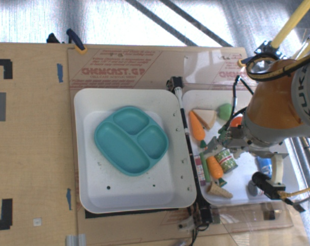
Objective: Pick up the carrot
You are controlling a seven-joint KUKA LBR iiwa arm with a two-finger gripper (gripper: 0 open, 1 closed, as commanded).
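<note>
An orange carrot (197, 126) lies against the left wall of the right bin (293, 186), pointing up-left beside a tan sandwich wedge (207, 117). A second, shorter orange carrot-like piece (214, 166) lies lower down, next to a small green-labelled can (227, 160). My gripper (221, 141) hangs from the grey and orange arm over the middle of the right bin, between the two orange pieces and just above the can. The gripper's own dark body blocks the view of anything it might be holding.
The left bin (88, 137) holds a teal divided plate (132, 140). Also in the right bin are a green ball (225, 110), a red piece (236, 121), an ice-cream cone (219, 190), a blue item (264, 165) and a red-green strip (200, 168).
</note>
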